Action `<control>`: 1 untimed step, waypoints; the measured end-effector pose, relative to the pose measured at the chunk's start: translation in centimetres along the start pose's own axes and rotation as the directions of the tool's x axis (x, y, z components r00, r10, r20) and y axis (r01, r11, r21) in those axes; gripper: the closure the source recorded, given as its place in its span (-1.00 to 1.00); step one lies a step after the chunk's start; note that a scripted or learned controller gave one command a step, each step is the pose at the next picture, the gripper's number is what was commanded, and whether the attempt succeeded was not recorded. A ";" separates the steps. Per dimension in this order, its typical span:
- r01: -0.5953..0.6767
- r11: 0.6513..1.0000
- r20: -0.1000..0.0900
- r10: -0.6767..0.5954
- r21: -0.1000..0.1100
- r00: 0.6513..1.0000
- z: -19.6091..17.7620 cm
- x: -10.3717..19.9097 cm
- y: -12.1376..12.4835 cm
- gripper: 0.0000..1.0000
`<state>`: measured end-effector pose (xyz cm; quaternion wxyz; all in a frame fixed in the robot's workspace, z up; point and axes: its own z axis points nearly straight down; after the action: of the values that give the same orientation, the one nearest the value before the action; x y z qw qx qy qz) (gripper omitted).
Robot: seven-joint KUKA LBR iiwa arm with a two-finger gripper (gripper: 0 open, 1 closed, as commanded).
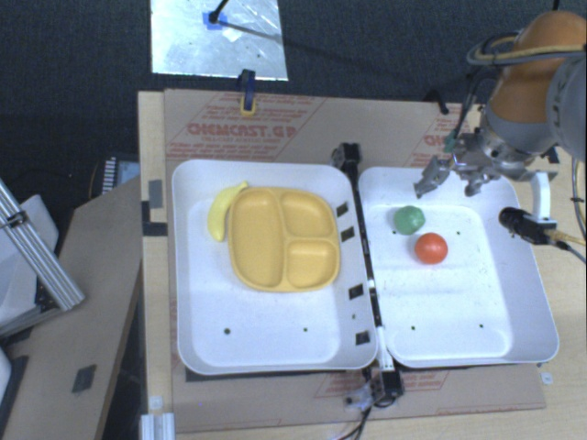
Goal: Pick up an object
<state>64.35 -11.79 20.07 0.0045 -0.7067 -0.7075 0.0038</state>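
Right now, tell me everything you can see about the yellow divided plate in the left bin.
The yellow divided plate is a rounded-square tray, plastic by its look, with one long compartment on its left and two smaller ones on its right. It lies flat and upright, right side up, on the floor of the left bin, toward the back. A yellow banana lies against its left rim.

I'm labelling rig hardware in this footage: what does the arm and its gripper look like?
The arm is grey and rounded, with an orange band above the wrist. Thin dark cables loop beside it. The gripper is bare grey metal with two slim fingers.
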 end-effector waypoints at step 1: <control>0.002 1.000 0.002 -0.002 -0.013 1.000 -0.8 0.0 0.3 -1.00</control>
<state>64.63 -11.77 20.88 -0.0006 -0.7060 -0.7082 -0.0002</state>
